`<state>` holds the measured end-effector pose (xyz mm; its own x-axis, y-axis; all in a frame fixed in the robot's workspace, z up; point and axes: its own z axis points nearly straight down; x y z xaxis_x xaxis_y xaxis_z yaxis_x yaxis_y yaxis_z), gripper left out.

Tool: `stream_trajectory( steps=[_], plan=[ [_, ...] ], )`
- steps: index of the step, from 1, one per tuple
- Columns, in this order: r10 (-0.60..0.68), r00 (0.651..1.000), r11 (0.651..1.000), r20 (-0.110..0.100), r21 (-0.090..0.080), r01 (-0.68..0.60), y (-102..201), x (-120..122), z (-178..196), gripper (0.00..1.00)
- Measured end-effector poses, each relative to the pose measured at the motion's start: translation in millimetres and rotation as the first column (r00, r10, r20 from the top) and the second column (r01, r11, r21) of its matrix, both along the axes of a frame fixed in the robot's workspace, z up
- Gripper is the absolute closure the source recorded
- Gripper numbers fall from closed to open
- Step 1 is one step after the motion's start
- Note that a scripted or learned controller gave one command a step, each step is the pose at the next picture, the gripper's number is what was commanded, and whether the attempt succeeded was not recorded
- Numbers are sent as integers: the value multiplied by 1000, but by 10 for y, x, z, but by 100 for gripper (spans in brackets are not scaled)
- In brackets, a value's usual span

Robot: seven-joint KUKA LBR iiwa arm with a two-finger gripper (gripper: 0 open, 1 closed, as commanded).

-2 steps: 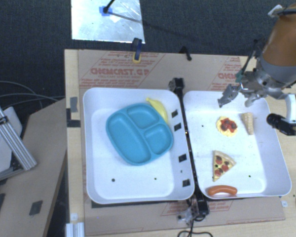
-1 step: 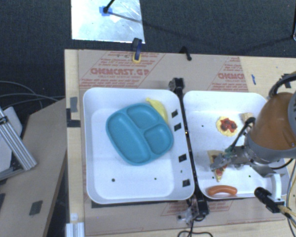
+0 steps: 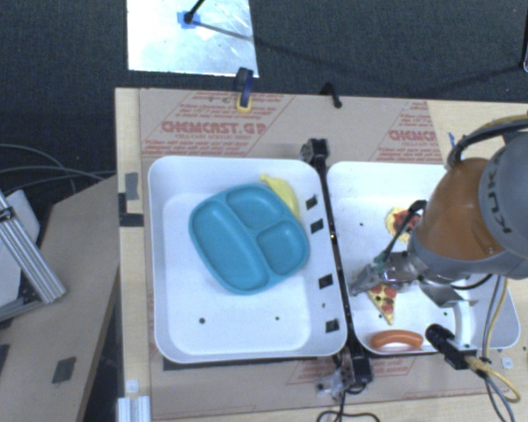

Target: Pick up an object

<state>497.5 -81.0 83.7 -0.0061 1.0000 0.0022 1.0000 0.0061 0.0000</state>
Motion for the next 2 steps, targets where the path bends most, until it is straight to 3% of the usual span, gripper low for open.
stream_trajectory(
  steps=[1, 2],
  plan=[
    [-3, 1000, 1000, 4, -2, 3, -27, 6, 114, 100],
    [6, 1000, 1000, 18, 0, -6, 607, 1046, 1066, 100]
  ],
)
